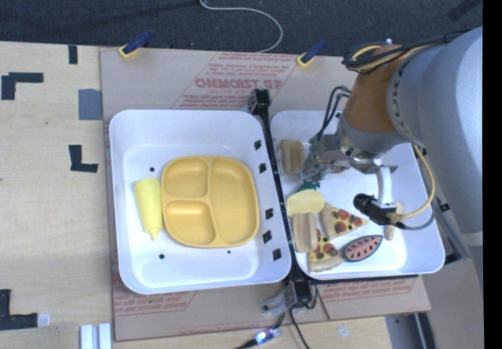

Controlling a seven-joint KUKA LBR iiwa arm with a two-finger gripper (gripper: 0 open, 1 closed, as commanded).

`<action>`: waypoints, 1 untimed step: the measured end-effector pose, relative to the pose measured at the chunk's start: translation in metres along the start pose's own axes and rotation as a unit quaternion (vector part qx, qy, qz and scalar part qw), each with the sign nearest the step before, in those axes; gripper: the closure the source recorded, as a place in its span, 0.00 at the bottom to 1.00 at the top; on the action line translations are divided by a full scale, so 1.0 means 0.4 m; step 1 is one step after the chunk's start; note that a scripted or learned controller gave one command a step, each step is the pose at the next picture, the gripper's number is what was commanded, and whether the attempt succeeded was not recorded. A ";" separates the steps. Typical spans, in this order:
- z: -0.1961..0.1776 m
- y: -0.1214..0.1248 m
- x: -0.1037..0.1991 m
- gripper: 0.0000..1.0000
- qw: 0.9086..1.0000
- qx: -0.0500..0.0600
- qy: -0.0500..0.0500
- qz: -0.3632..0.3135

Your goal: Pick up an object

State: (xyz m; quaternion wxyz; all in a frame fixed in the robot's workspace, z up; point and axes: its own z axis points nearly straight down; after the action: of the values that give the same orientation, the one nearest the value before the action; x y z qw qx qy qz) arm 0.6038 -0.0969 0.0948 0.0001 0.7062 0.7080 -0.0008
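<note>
Camera view — tan bread piece (292,154) lies flat beside tool (314,175).

The grey arm (447,96) is reaching in from the right, orange band showing. Its gripper (314,171) is pointing down and leftward.

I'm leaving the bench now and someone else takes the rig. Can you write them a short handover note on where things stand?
Gripper: low in the right bin, by its left wall; nothing seen held.
Right bin: pizza slice, watermelon slice, hot dog, yellow piece, beige piece.
Left bin: yellow divided plate, yellow bottle.
Done: arm is over the toys.
Left: grasp and lift one.
</note>
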 end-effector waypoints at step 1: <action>-0.105 0.003 0.005 1.00 1.000 -0.002 0.001 0.001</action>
State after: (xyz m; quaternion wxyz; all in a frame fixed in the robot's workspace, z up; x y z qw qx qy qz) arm 0.6052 -0.0949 0.1369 0.0008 0.7066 0.7076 0.0009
